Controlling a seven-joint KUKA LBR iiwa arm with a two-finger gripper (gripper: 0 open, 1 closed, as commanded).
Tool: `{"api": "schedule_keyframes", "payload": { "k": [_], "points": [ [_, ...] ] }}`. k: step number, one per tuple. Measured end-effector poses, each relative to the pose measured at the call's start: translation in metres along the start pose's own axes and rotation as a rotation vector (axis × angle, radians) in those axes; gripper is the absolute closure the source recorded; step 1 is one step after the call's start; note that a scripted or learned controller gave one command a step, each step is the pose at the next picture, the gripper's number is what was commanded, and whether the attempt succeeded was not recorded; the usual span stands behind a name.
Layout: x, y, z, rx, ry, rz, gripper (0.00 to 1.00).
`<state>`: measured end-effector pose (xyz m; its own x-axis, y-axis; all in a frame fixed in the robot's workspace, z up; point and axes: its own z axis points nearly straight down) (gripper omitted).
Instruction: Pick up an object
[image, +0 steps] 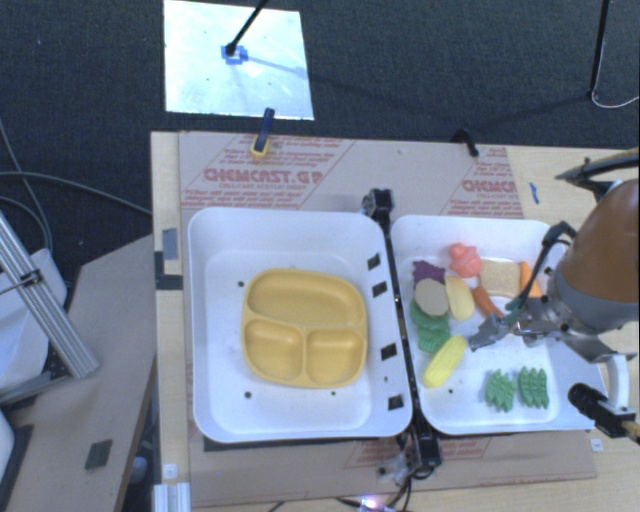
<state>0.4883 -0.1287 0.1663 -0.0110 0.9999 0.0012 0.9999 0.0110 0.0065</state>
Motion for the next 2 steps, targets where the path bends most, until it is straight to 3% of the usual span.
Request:
{"api": "schedule_keyframes", "payload": {
  "k": [1, 2],
  "points": [
    [-0.066, 0.000, 0.086, 0.009, -0.003, 0.015, 0.00],
    [0.007, -0.001, 0.026, 0.003, 0.000, 0.002, 0.00]
  ]
}}
